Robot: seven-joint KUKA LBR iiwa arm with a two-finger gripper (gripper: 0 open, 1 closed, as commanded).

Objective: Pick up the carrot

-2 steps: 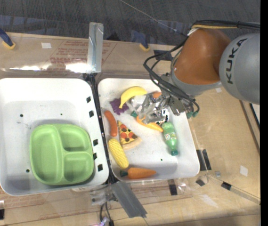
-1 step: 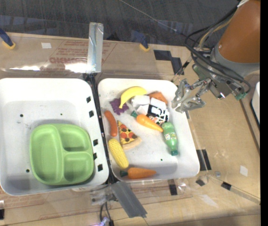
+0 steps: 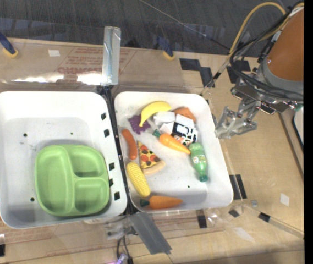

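My end effector point(image 3: 234, 121) hangs released and empty beside the right bin point(image 3: 218, 166); next I reach left and down over the carrot point(image 3: 174, 143).

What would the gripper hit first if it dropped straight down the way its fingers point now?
Probably the bare bench just outside the right bin's right wall, not the food. The gripper hangs beside that bin; depth is hard to judge from this slanted view.

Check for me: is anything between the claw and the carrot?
Nothing visible blocks a descent. The claw hangs outside the right bin, past its right wall. The carrot lies uncovered on top, though a green bottle touches its tip.
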